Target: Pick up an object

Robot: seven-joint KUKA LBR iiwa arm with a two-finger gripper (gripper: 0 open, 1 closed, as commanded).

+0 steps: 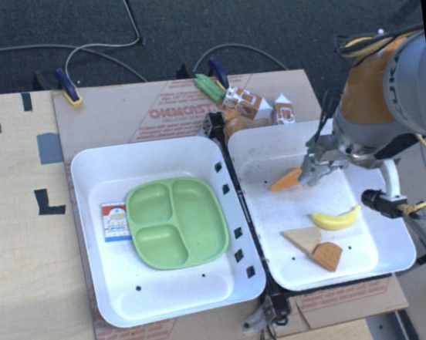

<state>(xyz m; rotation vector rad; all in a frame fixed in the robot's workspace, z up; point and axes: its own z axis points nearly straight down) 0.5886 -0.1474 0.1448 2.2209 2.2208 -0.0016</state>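
White plastic, two shallow bins side by side on the cardboard-covered desk [114, 131]: the left bin [95, 220] holds a green divided plate [178, 222] with a small card [115, 221] just beside it toward the desk's left edge; the right bin [394, 246] holds the food toys. The grey arm [390, 95] reaches in from the desk's right edge, its gripper [311, 166] low over the right bin's far half. An orange wedge [285, 181] lies just left of the fingers, its long axis slanting up toward them, its near end touching or under them. Whether the fingers are spread, shut or pinching it, I cannot tell. Nearer the desk's front edge lie a banana [335, 219] and a tan wedge [310, 244].
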